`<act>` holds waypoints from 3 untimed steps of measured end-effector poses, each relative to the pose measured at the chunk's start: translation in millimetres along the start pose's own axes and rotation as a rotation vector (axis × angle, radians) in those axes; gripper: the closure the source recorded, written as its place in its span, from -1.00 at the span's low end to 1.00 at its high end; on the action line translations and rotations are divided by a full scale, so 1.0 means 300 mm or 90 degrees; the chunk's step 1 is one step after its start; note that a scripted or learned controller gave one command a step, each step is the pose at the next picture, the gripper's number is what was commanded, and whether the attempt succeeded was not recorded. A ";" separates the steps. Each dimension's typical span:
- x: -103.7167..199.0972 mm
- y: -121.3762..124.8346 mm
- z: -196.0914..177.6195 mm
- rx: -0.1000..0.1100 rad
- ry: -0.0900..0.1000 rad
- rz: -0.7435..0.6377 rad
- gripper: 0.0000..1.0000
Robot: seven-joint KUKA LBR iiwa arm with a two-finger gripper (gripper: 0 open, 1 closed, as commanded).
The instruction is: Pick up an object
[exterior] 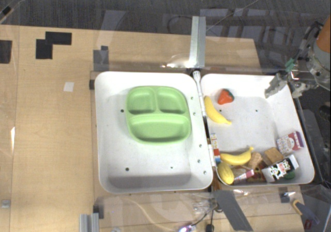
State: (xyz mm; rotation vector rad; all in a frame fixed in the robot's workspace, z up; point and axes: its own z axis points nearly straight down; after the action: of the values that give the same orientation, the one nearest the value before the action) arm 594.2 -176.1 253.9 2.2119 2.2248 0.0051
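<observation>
The grey robot arm [315, 60] comes in from the right, over the top right corner of the right white bin [258, 117]; its fingers [282, 85] are up there, and I cannot tell how they stand; nothing shows between them. In the left white bin [108, 122] lies a green plastic plate with three parts [156, 113]. The right bin has a red strawberry toy [225, 97] near the top, with a yellow banana [215, 111] just beside it; a second yellow banana [236, 158], a small yellow fruit [225, 173], a pink and white carton [289, 142] and a black and white carton [280, 169] sit crowded along the bottom; both bins rest on the light wooden counter [46, 122].
</observation>
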 end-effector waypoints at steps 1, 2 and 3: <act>0.137 0.131 0.524 -0.002 0.000 -0.187 -1.00; 0.271 0.250 0.551 0.002 -0.002 -0.211 -1.00; 0.283 0.263 0.505 -0.007 -0.002 -0.214 1.00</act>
State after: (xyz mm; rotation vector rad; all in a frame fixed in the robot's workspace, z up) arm 673.4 -91.0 102.7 1.8027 2.5551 0.0113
